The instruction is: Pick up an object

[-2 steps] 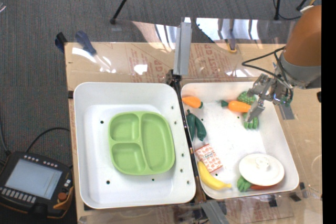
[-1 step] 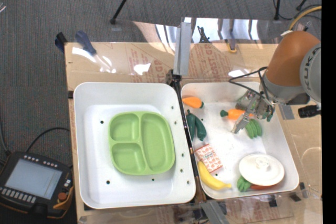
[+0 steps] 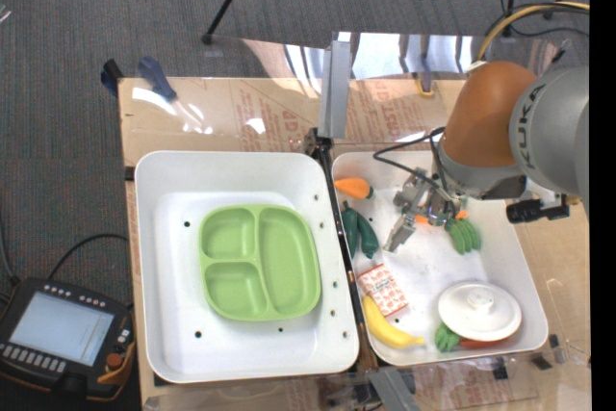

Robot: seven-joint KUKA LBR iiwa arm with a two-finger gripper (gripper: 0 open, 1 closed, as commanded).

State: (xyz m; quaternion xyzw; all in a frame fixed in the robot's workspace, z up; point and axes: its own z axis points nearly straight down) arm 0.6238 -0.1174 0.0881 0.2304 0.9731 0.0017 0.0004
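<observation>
Grey metal fingers of the claw (image 3: 412, 218) hang low over the right white bin (image 3: 527, 276), spread apart with nothing between them; one finger (image 3: 399, 233) slants down to the left over bare bin floor, its tip orange. Above the claw, the arm's orange band (image 3: 486, 115) and grey body (image 3: 563, 130) reach in from the right. Just right of the claw lies a small green leafy plastic vegetable (image 3: 465, 235), and just left of it a dark green cucumber-like toy (image 3: 361, 231) rests against the bin's left wall. An orange carrot-shaped toy (image 3: 352, 189) sits in the upper left corner of that bin. Lower down are a small red-and-white patterned packet (image 3: 383, 291), a yellow plastic banana (image 3: 387, 325) just below it, and a round white lid with a knob (image 3: 479, 310) that lies over a green and red toy (image 3: 452, 339) at the bin's lower edge. In the left white bin (image 3: 159, 255) rests a light green three-compartment plate (image 3: 260, 262). Both bins stand on the brown counter (image 3: 231, 111), and a black teach pendant with a screen (image 3: 60, 332) lies on the floor at lower left.
</observation>
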